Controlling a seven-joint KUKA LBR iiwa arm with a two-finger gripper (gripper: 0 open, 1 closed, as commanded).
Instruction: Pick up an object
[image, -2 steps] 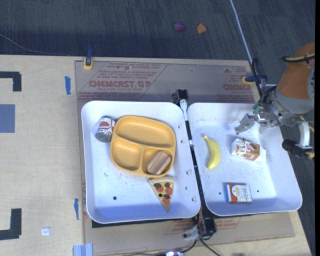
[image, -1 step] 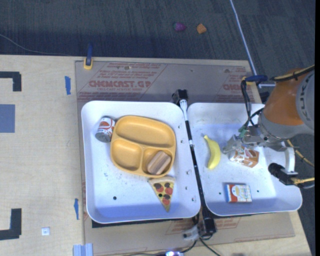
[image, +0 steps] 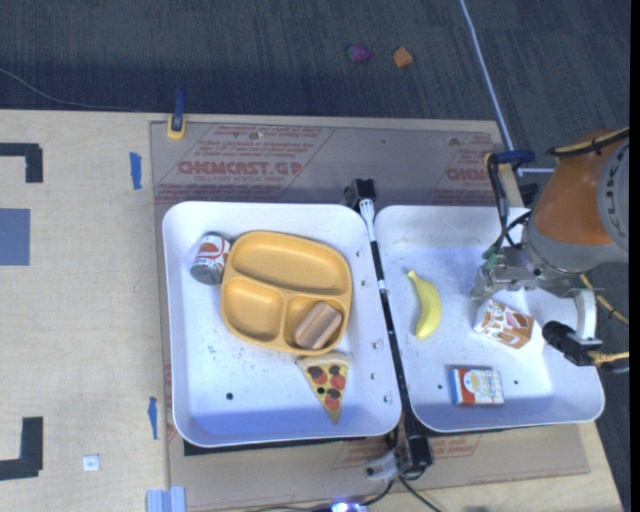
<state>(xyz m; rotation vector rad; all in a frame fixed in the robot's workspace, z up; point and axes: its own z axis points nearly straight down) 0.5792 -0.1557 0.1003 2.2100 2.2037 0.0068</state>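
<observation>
Packet (image: 503, 325), that small orange-and-white one lying flat in the right bin (image: 560, 405), looks to me like the thing nearest the gripper (image: 497, 283), so I take it as the likely target. I judge it light and a bit crinkly, soft enough to buckle, and low against the bin floor, so I would pinch it across its short width rather than try to scoop an edge. The banana (image: 426, 304) lies well to its left, curved and firm-looking, with a smooth skin that could slip; its middle would be the place to take it. A small box (image: 473, 385) sits nearer the front wall, stiff and flat. My arm (image: 580, 205) reaches in from the right, wrist bent down over the bin's upper right part, the gripper hanging just above and beside the packet's upper edge. From this slant I cannot tell whether the jaws stand open or closed, and I see nothing held between them.
</observation>
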